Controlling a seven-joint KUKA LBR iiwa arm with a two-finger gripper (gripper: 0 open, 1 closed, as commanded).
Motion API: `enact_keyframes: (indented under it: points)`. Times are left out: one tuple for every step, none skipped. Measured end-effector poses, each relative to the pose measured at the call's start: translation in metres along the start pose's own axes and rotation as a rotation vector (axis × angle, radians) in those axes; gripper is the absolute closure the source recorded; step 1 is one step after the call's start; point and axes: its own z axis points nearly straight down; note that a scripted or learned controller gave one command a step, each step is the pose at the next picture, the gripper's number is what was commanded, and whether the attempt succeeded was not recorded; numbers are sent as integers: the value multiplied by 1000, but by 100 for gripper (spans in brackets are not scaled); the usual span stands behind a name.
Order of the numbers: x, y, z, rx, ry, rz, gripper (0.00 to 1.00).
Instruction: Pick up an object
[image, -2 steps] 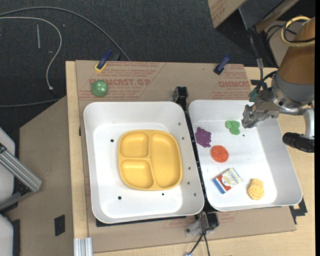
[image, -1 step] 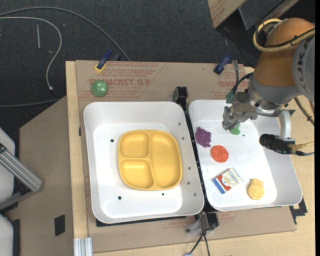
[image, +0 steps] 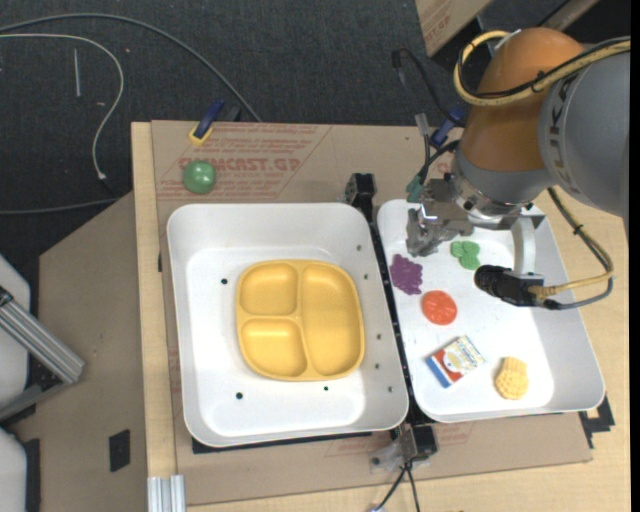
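We look down on two white bins side by side on a worktop: the left bin (image: 190, 300) holds a yellow divided plate (image: 299, 320), the right bin (image: 570, 350) a purple piece (image: 405, 272), green piece (image: 465, 252), red piece (image: 439, 307), small carton (image: 455, 360) and yellow piece (image: 511, 378). The claw (image: 425, 232) hangs at the right bin's far left corner, just beside the purple and green pieces; we cannot tell how it is set
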Motion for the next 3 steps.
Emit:
enact_keyframes:
  points:
    - [43,7,1,-1,-1,2,100]
    - [97,13,15,0,-1,2,100]
    - [95,13,14,0,-2,5,0]
